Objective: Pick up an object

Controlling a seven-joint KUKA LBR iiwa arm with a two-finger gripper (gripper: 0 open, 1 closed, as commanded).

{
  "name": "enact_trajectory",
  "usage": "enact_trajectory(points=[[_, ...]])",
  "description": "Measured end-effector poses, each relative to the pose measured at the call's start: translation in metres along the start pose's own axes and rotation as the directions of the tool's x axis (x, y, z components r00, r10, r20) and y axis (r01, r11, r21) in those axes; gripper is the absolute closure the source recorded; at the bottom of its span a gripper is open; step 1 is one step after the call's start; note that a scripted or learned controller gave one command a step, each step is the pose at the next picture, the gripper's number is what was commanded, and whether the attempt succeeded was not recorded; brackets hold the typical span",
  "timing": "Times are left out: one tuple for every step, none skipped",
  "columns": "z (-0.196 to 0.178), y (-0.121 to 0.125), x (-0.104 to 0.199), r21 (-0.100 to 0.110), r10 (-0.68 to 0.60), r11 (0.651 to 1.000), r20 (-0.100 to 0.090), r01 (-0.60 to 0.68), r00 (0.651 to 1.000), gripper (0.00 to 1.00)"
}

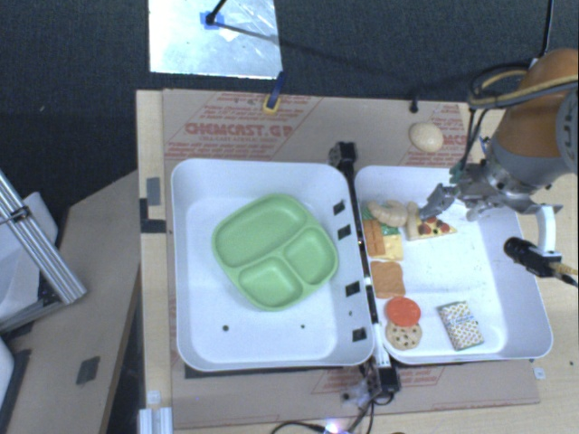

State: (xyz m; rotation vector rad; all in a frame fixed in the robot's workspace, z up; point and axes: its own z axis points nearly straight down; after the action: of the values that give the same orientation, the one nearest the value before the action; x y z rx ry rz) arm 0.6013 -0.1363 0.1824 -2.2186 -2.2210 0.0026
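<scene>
While tool (432, 208) nears pizza slice (434, 230) | right bin (516, 269) centre bare

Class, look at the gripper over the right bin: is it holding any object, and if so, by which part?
It cannot be told. The gripper sits low beside the pizza slice, but no object shows between its jaws.

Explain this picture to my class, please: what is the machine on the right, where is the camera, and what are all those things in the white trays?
One camera looks down at a slant on a bench. The machine is a robot arm, grey and orange, reaching in from the right. Its gripper hangs low over the right bin, beside a toy pizza slice; whether it holds anything cannot be seen. That bin also has toy foods: a pale piece, a red round, a cookie, a tan slice, plus a small patterned packet. The left bin holds a green divided plate. An egg-like ball lies behind the bins.
</scene>
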Motion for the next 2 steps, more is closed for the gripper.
enact_trajectory(points=[[0.043,-0.001,0.006,-0.001,0.000,1.000,0.000,0.000,1.000,0.00],[0.091,0.001,0.007,-0.007,0.000,1.000,-0.002,0.000,1.000,0.00]])
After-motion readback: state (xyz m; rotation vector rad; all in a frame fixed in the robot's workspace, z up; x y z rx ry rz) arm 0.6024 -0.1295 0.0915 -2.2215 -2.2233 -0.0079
